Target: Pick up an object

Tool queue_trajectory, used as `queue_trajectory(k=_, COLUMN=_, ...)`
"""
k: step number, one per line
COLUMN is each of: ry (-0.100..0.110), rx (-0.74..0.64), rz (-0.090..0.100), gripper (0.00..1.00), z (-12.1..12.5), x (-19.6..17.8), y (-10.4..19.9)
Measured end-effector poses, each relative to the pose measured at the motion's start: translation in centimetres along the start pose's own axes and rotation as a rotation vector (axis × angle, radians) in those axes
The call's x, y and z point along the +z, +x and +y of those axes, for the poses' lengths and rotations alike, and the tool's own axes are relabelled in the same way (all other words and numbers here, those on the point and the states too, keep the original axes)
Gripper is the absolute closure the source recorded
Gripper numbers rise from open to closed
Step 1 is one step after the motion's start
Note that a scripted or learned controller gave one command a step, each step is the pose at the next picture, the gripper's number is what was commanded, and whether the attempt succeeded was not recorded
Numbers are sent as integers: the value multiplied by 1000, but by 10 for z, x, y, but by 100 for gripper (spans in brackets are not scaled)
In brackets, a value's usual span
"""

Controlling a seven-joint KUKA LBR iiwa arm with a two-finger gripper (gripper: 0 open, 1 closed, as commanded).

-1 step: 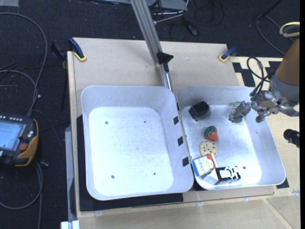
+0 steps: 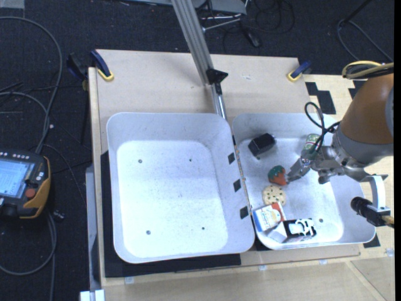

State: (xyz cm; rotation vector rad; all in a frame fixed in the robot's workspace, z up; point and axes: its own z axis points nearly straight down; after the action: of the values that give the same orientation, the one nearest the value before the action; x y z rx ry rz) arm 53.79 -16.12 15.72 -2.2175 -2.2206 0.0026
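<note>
Over the right bin (image 2: 351,231), the jaws (image 2: 299,170) reach in from the right at a slant, their tips just beside a small red and green object (image 2: 277,175); whether they are spread or pressed together cannot be told, and nothing is seen held between them. That rounded red and green piece, possibly a toy fruit, lies near the middle of the right bin and looks light, smooth and likely to roll, so a hold across its widest part seems best. Around it lie a black block (image 2: 261,144) toward the far side, a pale speckled disc (image 2: 274,196) just below, a white and red packet (image 2: 269,217) and a black and white item (image 2: 301,229) at the near edge, and a greenish object (image 2: 311,145) close to the wrist. Beside it the left bin (image 2: 125,137) sits on a pale wooden bench (image 2: 156,80), with cables across a dark floor (image 2: 37,55) and a handheld control pendant (image 2: 22,184) at far left
</note>
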Motion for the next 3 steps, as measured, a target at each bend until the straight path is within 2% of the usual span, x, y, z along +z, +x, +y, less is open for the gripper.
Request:
queue_trajectory(k=1, ry=-3, rx=-2, rz=-2, gripper=0, z=98, x=70, y=29)
queue_trajectory(k=2, ry=-5, rx=0, rz=-2, gripper=0, z=108, x=68, y=43)
queue_trajectory(k=3, ry=8, rx=0, rz=3, gripper=0, z=128, x=68, y=3)
